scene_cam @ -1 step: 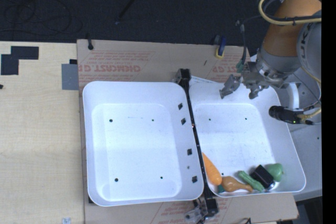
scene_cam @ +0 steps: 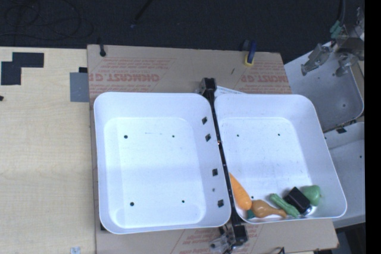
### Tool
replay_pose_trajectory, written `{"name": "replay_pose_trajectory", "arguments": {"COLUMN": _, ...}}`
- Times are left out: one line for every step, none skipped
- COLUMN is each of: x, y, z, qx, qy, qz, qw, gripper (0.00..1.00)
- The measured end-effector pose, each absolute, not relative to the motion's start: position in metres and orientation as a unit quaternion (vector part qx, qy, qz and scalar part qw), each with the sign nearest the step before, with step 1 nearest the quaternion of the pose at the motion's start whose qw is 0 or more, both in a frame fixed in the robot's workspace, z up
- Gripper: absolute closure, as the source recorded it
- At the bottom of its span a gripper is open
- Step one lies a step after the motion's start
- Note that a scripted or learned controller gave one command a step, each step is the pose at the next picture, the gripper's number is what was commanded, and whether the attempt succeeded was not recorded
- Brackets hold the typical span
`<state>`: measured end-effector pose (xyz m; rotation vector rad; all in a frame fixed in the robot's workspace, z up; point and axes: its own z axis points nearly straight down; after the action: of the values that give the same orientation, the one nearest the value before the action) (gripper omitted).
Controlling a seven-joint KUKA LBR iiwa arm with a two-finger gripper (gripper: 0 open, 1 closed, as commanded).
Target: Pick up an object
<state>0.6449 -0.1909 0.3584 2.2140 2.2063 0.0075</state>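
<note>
Two white bins: left bin, right bin, each marked with small dark dots. In the right bin, orange carrot-shaped toy, tan-orange piece, green items, black block. Brown cardboard sheet with red lettering. Pale wood benchtop with black and grey patches.

The left white bin touches the right white bin on brown cardboard on the worktop. A blue clip grips the cardboard.
</note>
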Motion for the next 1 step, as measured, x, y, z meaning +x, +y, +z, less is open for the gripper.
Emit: {"name": "replay_pose_trajectory", "arguments": {"x": 0.6441, "y": -0.187, "z": 0.3574, "qx": 0.706, "qy": 0.708, "qz": -0.0012, "qw": 0.0, "gripper": 1.0}}
